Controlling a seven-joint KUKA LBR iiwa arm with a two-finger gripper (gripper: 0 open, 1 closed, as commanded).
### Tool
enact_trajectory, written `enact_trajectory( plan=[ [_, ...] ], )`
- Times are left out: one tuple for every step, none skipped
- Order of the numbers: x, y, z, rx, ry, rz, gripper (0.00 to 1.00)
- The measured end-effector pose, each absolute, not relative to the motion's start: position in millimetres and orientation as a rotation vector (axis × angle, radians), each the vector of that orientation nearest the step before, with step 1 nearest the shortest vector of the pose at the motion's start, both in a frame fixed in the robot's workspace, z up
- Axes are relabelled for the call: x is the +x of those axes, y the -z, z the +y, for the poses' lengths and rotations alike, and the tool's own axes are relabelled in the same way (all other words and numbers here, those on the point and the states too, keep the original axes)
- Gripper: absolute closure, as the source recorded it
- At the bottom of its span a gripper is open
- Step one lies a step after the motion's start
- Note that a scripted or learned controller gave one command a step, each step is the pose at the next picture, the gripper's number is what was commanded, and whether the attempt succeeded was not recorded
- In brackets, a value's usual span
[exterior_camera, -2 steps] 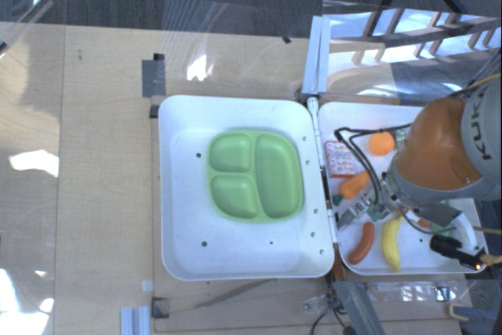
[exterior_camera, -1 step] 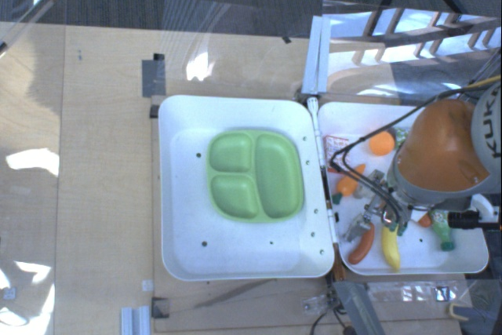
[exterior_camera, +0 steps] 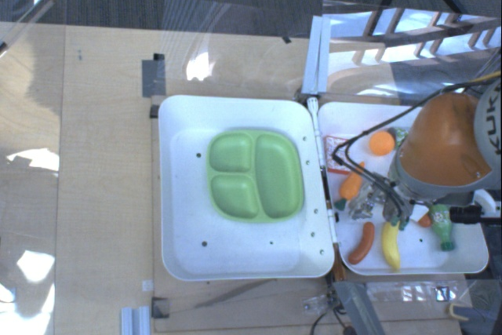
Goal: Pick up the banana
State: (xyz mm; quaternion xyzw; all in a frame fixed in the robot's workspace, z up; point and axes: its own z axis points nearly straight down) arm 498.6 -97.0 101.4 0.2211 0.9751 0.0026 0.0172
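The gripper (exterior_camera: 384, 208) is hovering in the right bin (exterior_camera: 471, 267), just at the banana's (exterior_camera: 390, 245) 12 o'clock end; whether it is clenched or released I cannot tell. The risk: the sausage (exterior_camera: 361, 242) is lying just at the banana's 9 o'clock (close neighbours), so a closing grasp could catch it instead. One banana, one sausage, one green plate (exterior_camera: 256, 174), two bins.

Two white bins sat on the table: the left bin (exterior_camera: 176, 247) and the right bin (exterior_camera: 345, 121). One green divided plate (exterior_camera: 256, 174) with three compartments lay in the left bin. The right bin held one banana (exterior_camera: 391, 244), one sausage (exterior_camera: 361, 242), one orange ball (exterior_camera: 381, 143), one carrot (exterior_camera: 350, 186) and one green bottle (exterior_camera: 443, 227).
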Motion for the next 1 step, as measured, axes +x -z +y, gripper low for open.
enact_trajectory(
  plan=[
    [498.4,-101.3,-97.1,0.688,-0.008,3.031,0.00]
  ],
)
